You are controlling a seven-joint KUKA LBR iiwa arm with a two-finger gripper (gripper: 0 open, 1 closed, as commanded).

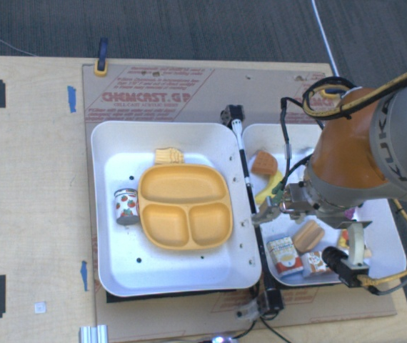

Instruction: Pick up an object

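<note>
Two bins (103, 213); arm (353, 156) hides end effector, grip state unclear.

Red print runs across the brown cardboard sheet (210, 91) that lies under the white bins, just above the left bin (111, 213). Its biggest line reads roughly "CHEMCAST GP"; the smaller red lines above and below that line are too fine to make out. Right of the same bin, on the grey arm (403, 141), dark upright letters on the casing read "KU", the start of a brand name cut off at the frame edge. A small carton (283, 254) in the right bin, below the arm, has a printed red and white label, but nothing on it can be read.
</note>
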